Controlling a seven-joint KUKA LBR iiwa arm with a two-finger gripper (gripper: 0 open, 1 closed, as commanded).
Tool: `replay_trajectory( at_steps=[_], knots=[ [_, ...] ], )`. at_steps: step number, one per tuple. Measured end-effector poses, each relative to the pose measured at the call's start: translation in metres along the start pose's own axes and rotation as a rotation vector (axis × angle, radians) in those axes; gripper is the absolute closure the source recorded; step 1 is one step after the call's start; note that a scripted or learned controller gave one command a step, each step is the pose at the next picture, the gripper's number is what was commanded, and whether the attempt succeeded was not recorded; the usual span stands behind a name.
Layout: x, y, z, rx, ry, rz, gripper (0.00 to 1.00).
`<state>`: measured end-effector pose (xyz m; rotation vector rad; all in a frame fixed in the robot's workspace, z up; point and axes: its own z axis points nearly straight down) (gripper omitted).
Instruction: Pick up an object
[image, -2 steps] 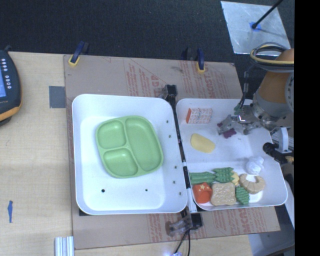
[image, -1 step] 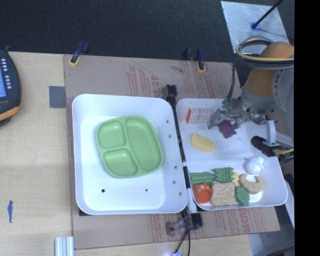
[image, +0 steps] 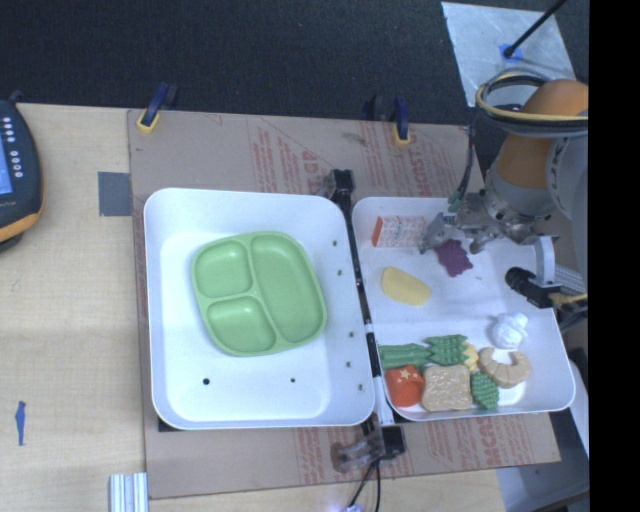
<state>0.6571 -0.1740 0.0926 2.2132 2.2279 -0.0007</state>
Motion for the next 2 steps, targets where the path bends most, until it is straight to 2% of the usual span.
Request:
replay_trajectory(
  at_steps=[2],
  knots=[
    [-0.015, -0.0082, 0.0005, 0.005, 0.001, 0.004, 0.0]
  ],
)
